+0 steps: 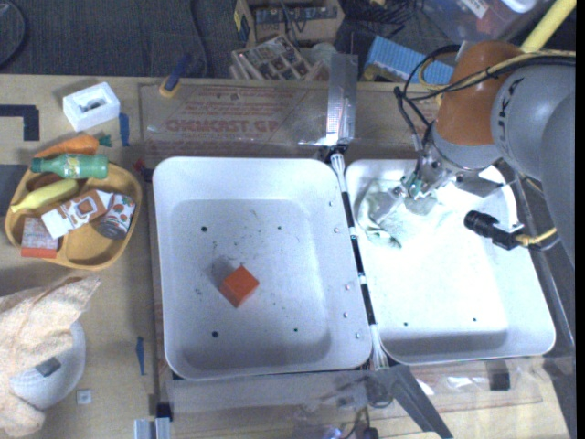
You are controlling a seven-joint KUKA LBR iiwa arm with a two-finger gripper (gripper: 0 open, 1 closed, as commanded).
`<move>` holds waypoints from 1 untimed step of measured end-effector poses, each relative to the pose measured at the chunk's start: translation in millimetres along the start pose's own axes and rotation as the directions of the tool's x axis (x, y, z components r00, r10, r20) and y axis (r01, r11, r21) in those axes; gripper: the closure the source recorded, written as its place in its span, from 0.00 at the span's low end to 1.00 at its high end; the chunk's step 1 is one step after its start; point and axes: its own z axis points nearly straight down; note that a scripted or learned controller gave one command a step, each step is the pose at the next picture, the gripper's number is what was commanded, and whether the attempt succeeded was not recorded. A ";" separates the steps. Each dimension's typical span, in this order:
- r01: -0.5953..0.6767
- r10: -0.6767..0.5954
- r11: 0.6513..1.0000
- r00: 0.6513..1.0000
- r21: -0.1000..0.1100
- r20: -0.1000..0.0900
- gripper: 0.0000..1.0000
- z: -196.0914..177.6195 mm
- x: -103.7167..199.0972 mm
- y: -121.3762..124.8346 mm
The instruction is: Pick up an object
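The orange block [240, 285] lies untouched in the left bin [174, 245]; the jaws [413, 190], state unclear, probe the right bin [512, 337]. Next: close and lift.

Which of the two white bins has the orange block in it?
The left bin has it. The orange block sits near its middle, while the claw is over the right bin, next to a pale crumpled thing.
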 end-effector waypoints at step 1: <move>0.021 -0.021 1.000 1.000 -0.011 0.009 0.00 0.0 4.9 -3.1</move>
